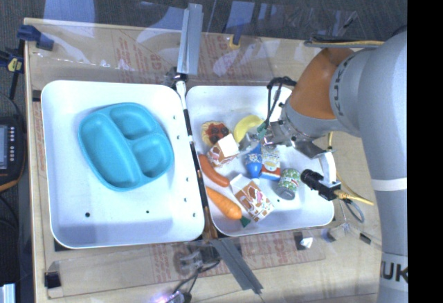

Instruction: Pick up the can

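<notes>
The can [288,183] lies tilted in the right bin [315,215] (near its right wall), label print too small to read; the gripper [266,137] hangs up-left of it over small cartons [253,199], wrist hiding the items beneath; "UK" shows on the arm [387,122]

Wooden bench [124,59] bears two white bins [62,212]

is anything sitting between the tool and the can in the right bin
Nothing visible does. The tool hangs over the clutter in the right bin, and the can lies just toward the near right corner, its top exposed. A small carton crowds its left side.
</notes>
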